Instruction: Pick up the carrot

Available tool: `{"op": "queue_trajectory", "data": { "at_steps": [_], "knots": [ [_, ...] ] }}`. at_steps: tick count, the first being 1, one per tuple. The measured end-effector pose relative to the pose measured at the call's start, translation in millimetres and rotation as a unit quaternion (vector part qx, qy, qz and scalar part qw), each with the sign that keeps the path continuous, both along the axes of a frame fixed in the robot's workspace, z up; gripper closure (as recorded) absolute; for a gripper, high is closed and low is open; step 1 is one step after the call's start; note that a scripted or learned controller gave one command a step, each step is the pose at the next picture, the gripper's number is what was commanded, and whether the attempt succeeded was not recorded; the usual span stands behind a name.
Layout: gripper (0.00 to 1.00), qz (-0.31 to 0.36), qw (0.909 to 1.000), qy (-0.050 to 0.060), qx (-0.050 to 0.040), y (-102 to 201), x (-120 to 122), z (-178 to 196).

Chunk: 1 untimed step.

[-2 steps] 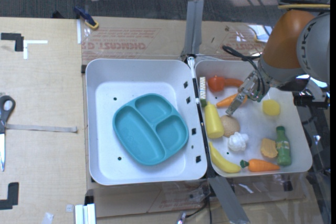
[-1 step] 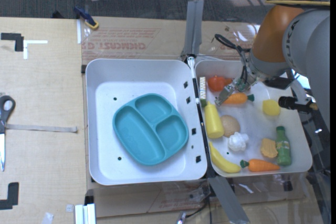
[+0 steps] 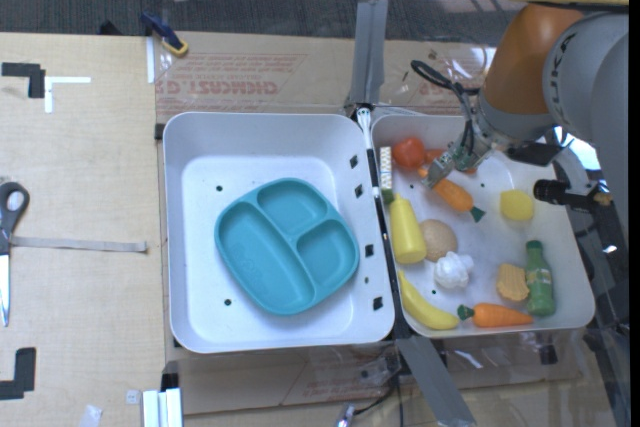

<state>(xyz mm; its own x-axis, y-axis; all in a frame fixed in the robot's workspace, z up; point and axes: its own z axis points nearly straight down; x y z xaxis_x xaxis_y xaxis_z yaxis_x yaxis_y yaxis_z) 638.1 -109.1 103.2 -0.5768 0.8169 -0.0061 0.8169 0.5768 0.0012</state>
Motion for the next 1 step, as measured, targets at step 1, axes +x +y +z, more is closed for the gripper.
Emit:
{"op": "queue_trajectory", "data": {
  "at_steps": [1],
  "knots": [
    [1.00,-0.063,0.9980,0.001,0.0013,58.2,20.1,89.3]
  ]
}}
